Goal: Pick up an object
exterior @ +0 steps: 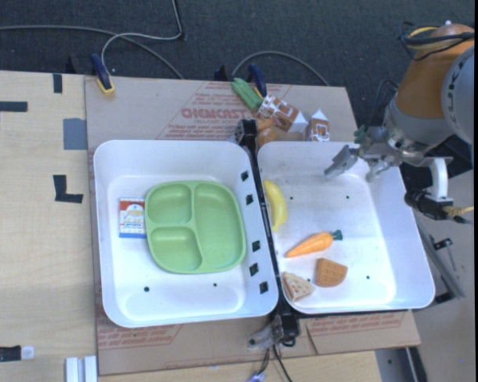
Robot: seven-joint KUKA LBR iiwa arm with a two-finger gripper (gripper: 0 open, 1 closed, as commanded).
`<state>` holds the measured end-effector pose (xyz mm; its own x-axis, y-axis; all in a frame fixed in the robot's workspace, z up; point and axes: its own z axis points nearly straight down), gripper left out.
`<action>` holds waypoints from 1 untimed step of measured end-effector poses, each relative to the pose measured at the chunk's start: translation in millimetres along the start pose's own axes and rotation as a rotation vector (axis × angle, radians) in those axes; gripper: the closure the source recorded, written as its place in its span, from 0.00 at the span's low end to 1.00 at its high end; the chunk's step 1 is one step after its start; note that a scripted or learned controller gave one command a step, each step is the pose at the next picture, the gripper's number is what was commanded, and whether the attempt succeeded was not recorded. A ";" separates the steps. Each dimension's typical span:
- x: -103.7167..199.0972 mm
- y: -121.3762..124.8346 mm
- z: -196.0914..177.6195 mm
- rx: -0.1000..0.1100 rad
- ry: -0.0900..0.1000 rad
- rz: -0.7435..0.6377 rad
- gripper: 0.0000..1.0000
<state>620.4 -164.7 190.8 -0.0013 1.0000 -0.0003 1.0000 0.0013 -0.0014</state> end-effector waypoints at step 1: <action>60.1 -39.2 97.4 -0.009 -0.011 0.006 0.00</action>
<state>581.0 -104.6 93.4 0.0048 0.9999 -0.0110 1.0000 -0.0047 0.0079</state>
